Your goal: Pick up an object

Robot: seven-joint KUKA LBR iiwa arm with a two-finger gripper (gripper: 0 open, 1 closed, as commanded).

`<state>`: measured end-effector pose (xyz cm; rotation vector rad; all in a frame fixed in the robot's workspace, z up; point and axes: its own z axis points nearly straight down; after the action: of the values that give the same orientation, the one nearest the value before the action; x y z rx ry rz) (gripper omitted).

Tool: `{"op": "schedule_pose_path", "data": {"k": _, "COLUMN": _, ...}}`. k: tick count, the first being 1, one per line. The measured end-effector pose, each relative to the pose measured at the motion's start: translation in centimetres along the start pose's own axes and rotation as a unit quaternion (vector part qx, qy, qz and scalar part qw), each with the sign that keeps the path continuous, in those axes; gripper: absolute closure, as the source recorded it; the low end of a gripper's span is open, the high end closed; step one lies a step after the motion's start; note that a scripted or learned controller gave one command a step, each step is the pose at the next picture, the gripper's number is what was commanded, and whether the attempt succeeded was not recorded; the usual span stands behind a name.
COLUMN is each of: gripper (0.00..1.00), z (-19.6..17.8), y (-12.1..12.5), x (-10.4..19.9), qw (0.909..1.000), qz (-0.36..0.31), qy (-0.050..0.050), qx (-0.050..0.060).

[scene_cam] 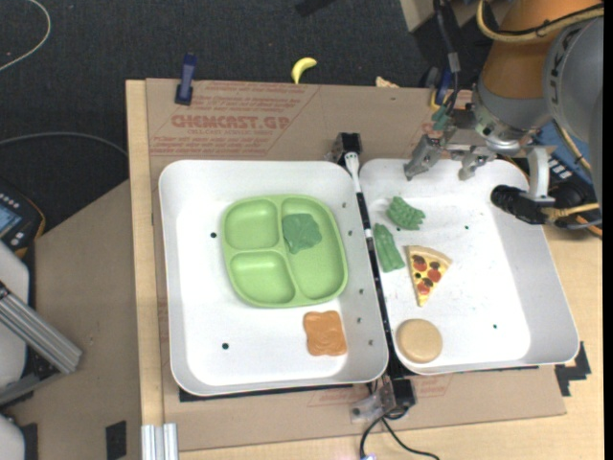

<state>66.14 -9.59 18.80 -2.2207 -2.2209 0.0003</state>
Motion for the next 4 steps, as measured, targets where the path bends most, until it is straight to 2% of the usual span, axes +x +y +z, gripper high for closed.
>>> {"op": "schedule_pose_path", "data": {"k": 1, "gripper": 0.00, "z": -7.4, "y": -2.0, "x": 5.7, "qw": 1.0000, "qz": -0.003, "qy": 0.000, "qx": -0.004}}
{"op": "schedule_pose_path", "data": {"k": 2, "gripper": 0.00, "z": -3.5, "y": -3.6, "x": 11.9, "qw": 1.0000, "qz": -0.003, "qy": 0.001, "qx": 0.002}}
{"op": "schedule_pose_path", "data": {"k": 3, "gripper": 0.00, "z": -2.9, "y": -5.5, "x": 21.8, "qw": 1.0000, "qz": -0.005, "qy": 0.002, "qx": 0.002}}
{"op": "schedule_pose_path", "data": {"k": 4, "gripper": 0.00, "z": 0.6, "y": -13.0, "x": 17.0, "qw": 1.0000, "qz": 0.003, "qy": -0.001, "qx": 0.006}}
